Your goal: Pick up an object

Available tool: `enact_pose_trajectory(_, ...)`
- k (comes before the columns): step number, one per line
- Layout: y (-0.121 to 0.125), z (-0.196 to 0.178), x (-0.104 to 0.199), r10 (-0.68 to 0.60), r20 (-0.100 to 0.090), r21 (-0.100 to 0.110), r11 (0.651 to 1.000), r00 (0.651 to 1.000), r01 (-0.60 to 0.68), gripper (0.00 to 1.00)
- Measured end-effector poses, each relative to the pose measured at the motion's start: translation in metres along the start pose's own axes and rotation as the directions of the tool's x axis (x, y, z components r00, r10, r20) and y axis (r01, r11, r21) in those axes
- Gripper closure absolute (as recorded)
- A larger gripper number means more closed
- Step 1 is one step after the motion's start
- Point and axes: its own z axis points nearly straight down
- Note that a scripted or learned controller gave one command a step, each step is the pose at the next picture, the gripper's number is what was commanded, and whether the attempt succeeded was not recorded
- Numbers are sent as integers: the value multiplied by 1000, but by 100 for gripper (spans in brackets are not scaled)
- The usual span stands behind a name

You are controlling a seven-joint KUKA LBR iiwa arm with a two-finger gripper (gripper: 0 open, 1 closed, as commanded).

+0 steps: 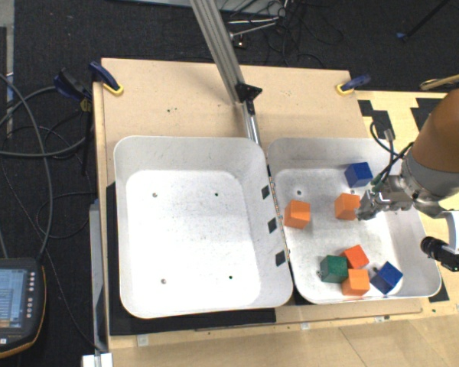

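Note:
The right bin (314, 163) holds several small blocks. A blue block (358, 173) lies near its far right. An orange block (346, 206) sits just below it, and another orange block (297, 214) lies toward the bin's left wall. Near the front sit a green block (334, 268), two orange blocks (356, 256) (356, 281) and a blue block (386, 277). My gripper (369, 205) is low in the bin, right beside the orange block at its right side, touching or nearly so.
The left bin (130, 205) stands beside the right one on the wooden bench. A metal pole (218, 40) slants down to the bins' shared edge. Clamps (107, 79) (353, 84) grip the bench's far corners. Cables and a pendant (11, 304) lie at the left.

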Motion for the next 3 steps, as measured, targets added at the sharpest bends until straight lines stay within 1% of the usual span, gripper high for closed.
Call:
enact_pose_trajectory(1,4,-63,5,-3,0,-2,1000,1000,3,100)
enact_pose_trajectory(2,5,-64,5,-2,-1,3,1000,1000,2,100)
enact_pose_trajectory(3,16,-74,54,-8,-3,2,1000,1000,8,100)
